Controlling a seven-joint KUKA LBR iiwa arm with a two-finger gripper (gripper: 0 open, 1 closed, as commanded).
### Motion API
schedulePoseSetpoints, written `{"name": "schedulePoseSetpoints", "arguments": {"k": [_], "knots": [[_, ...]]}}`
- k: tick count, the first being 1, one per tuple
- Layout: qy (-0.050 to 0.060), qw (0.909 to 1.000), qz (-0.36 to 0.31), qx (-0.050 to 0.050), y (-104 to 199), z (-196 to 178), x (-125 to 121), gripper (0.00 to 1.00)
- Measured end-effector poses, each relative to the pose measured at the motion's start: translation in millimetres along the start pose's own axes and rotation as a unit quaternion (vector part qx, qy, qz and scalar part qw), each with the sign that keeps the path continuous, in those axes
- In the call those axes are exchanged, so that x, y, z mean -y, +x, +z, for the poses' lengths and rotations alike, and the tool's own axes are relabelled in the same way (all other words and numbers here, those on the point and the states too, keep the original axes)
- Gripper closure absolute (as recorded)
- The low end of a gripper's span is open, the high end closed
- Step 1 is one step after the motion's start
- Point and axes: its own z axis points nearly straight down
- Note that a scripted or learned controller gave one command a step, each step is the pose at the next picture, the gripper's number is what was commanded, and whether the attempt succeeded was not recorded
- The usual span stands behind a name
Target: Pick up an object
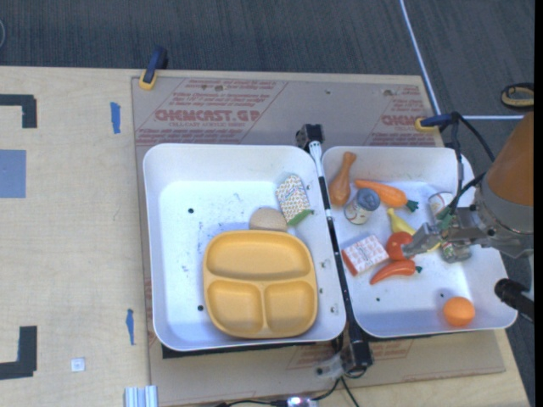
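Note:
My gripper (428, 237) reaches in from the right over the right bin (407, 316). Its fingers (420, 242) sit close to a red tomato-like piece (397, 246) and a yellow piece (400, 224). I see nothing clearly between them. Below lies a red chili pepper (394, 271). A red-and-white packet (365, 253) lies to the left. An orange carrot (383, 192), a tan drumstick (342, 177) and a small blue-grey cup (365, 202) lie farther back. An orange ball (459, 311) rests at the bin's front right.
The left bin (170, 227) holds a yellow divided tray (260, 281), a beige round piece (268, 220) and a patterned white packet (293, 197). A black divider bar (327, 219) runs between the bins. Cables hang at the right beside the arm.

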Motion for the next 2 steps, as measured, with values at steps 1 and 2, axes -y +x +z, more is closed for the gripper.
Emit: {"name": "schedulePoseSetpoints", "arguments": {"k": [1, 2], "knots": [[-0.003, 1.0, 0.0, 0.001, 21.7, 97.0, -9.0, 0.0], [-0.005, 1.0, 0.001, 0.002, 21.6, 87.8, -9.7, 1.0]]}}
